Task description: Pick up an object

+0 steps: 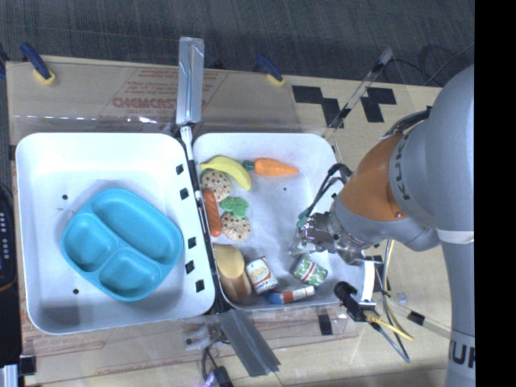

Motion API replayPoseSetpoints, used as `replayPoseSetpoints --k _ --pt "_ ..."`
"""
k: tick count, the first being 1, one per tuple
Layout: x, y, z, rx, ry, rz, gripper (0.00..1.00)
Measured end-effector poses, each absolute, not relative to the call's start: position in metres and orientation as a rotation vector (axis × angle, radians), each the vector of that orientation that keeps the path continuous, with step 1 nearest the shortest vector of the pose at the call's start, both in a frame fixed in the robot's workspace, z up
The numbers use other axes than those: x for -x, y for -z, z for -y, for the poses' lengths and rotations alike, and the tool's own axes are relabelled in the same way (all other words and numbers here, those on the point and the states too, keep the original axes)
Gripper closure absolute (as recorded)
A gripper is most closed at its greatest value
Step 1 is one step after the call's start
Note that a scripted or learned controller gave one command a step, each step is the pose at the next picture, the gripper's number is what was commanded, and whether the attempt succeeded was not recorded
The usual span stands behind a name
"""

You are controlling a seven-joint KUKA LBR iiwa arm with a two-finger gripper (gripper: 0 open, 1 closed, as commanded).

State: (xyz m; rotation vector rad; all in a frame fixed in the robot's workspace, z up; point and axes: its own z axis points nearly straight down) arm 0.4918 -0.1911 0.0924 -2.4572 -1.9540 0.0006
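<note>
Arm (pixel 427 184): grey, with an orange band above the wrist; it reaches in from the right side of the frame and bends down over the right edge of the right bin.
Gripper (pixel 309 239): a dark metal cluster at the right of the right bin, low over the bin floor, just above a small can. Whether it is open or closed cannot be told from this angle.
Small can (pixel 310 272): lies tilted on its side at the lower right of the right bin; white label with green and red print, silver rim. It sits just below the gripper; contact cannot be judged.
Right bin (pixel 286 145): white and shallow, holding the food items.
Banana (pixel 229 168): yellow, curved, upper middle of the right bin.
Carrot (pixel 274 167): orange, just right of the banana.
Cookies (pixel 216 183): two brown speckled rounds left of centre, with a green leafy piece (pixel 235 206) between them.
Sausage (pixel 212 212): orange-red, along the bin's left wall.
Bread piece (pixel 230 268): tan, lower left corner.
Second can (pixel 260 274): beside the bread, yellowish label.
Marker (pixel 292 295): red and blue, along the bottom wall.
Left bin (pixel 48 160): white, holding a blue divided plate (pixel 121 242) with three compartments.
</note>
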Motion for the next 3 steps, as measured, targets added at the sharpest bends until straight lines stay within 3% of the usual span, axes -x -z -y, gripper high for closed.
replayPoseSetpoints --k 1,2,3 --pt "-0.479 -0.093 0.194 2.363 0.005 2.069 0.0" --pt "-0.478 -0.092 0.18 1.86 0.002 2.531 0.0" --pt "-0.58 -0.111 0.206 2.123 0.0 2.316 0.0"
